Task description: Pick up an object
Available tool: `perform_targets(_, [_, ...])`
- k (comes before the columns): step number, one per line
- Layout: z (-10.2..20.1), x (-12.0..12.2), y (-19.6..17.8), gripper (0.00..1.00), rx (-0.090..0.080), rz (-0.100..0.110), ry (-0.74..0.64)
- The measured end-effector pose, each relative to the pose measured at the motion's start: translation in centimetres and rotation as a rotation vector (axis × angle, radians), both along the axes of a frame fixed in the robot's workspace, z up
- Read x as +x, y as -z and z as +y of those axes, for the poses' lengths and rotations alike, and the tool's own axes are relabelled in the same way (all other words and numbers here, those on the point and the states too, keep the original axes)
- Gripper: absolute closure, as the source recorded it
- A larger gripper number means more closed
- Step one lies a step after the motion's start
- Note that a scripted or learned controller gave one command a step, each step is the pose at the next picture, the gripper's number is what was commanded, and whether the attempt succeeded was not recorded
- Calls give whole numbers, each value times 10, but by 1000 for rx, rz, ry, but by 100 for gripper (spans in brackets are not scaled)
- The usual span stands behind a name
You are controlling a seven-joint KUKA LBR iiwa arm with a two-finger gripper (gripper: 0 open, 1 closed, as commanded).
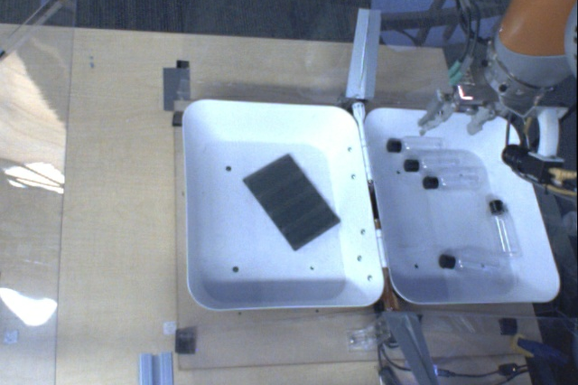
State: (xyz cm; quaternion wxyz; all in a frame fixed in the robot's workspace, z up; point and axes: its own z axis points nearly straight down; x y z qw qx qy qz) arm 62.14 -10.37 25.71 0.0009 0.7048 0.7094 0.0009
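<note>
A dark grey ribbed rectangular pad (pixel 292 201) lies at an angle in the middle of the left bin (pixel 208 284). The right bin (pixel 542 284) holds several clear tubes with black caps. Three of them (pixel 442 164) lie close together near its back left. One tube (pixel 501 228) rests at the right and another (pixel 468 263) near the front. My gripper (pixel 456 118) hangs over the back edge of the right bin, just behind the cluster of tubes. Its two fingers are spread apart with nothing between them.
A grey metal post (pixel 364 53) stands behind the gap between the bins. The arm's orange band (pixel 542 4) and cables fill the upper right. A small black bracket (pixel 179 85) sits behind the left bin's back left corner.
</note>
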Motion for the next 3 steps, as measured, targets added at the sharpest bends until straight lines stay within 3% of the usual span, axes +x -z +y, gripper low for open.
perform_targets(1, [-42,-46,75,0,-1,0,-105])
perform_targets(2, [-30,10,117,0,-1,-1,-230])
perform_targets(3, [7,16,164,0,0,2,-263])
